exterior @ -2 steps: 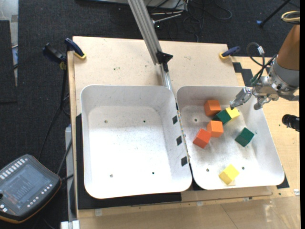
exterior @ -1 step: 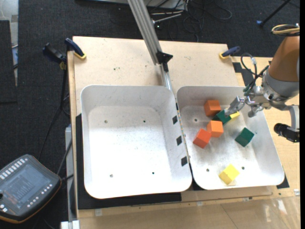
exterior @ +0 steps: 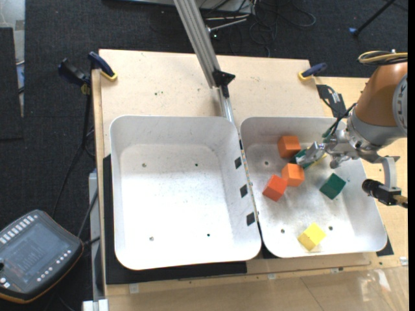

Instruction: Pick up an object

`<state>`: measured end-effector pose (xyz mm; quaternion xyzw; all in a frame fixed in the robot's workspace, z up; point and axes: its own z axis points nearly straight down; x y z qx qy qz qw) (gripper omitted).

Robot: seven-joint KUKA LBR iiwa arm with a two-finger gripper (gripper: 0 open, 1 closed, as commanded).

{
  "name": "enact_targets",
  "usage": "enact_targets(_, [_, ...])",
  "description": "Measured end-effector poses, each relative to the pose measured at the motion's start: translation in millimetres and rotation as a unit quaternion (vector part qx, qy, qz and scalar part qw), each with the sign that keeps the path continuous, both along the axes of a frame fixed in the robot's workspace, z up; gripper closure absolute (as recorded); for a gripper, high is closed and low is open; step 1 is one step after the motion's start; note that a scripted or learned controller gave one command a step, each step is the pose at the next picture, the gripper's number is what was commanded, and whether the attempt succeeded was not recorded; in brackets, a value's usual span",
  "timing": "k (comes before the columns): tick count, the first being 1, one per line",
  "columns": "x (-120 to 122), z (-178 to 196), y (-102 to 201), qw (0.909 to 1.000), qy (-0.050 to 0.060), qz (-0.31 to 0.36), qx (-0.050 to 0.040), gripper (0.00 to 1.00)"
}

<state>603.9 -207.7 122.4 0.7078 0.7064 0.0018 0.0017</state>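
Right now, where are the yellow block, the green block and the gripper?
yellow block (exterior: 311, 236): camera view, on its top face.
green block (exterior: 332, 187): camera view, middle of its top face.
gripper (exterior: 311, 155): camera view, at the fingertips, above the right bin, beside the orange blocks.

Robotics lab or test cell. Evidence: industrial arm (exterior: 382, 102) at a plywood bench (exterior: 168, 83) clamped at its corners, two white bins (exterior: 123, 135), teach pendant (exterior: 35, 254) on dark carpet, loose cables (exterior: 285, 24), aluminium rail (exterior: 194, 31).
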Motion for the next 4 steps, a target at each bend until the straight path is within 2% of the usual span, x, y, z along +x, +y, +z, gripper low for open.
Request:
enact_targets(1, [2,14,-1,1.0,-0.003,0.001,-0.0017,1.0])
enact_targets(2, [-1,65,-10,1.0,-0.001,0.001,-0.0017,1.0])
enact_targets(4, [12,167,-14,1.0,-0.001,0.002,-0.0016,1.0])
